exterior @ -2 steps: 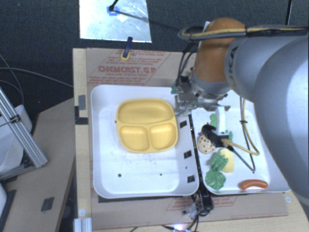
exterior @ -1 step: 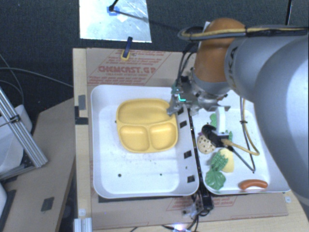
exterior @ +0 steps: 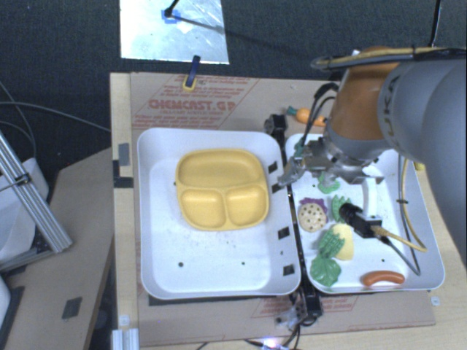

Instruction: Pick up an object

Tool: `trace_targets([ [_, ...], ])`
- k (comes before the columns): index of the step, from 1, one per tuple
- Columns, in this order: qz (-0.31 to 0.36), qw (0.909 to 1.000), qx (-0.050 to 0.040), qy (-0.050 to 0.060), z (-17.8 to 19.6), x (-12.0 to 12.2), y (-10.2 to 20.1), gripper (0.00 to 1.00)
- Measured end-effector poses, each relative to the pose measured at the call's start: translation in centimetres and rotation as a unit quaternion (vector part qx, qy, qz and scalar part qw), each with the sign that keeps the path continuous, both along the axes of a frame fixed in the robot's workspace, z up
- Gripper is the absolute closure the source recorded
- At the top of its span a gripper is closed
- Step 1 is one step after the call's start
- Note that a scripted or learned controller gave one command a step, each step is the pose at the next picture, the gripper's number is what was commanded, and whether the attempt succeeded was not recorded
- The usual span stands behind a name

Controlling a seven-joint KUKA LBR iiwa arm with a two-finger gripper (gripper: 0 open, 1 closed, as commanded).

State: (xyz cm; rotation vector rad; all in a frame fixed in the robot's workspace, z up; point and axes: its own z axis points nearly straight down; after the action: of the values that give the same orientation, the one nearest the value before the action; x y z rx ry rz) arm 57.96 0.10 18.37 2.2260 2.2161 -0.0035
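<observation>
Dark blue-grey carpet floor [exterior: 58, 42] is filling the top and left of the frame, with a shiny silver square sheet [exterior: 174, 19] lying on it at upper centre. A tan wooden desk [exterior: 80, 224] is carrying a brown cardboard sheet with red print [exterior: 197, 102] under two shallow white plastic bins. Aluminium framing [exterior: 29, 203] is standing at the left edge.

Left white bin [exterior: 157, 268], centre frame, is holding a yellow plastic three-compartment tray [exterior: 221, 188], lying flat in its upper half.

Right white bin [exterior: 430, 268], right of centre, is holding small toy foods: a round speckled cookie-like piece [exterior: 312, 215], a yellow-green corn-like piece [exterior: 337, 242], a green leafy piece [exterior: 325, 270], an orange sausage [exterior: 382, 278] at the lower edge.

The grey arm with orange band [exterior: 394, 100] is reaching in from the upper right, over the right bin. The gripper [exterior: 315, 168] is sitting low near the divide between bins; cannot tell its state.
</observation>
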Motion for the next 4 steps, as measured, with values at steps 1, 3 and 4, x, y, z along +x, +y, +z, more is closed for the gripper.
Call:
trace_targets([
  [1,0.004,1.0,0.0011,-0.002,1.2,0.2,0.4,1.0],
  [3,0.004,1.0,0.0009,-0.002,10.7,-4.8,-0.4,0.0],
  [4,0.006,1.0,0.0012,-0.003,11.8,-4.7,-0.4,1.0],
])
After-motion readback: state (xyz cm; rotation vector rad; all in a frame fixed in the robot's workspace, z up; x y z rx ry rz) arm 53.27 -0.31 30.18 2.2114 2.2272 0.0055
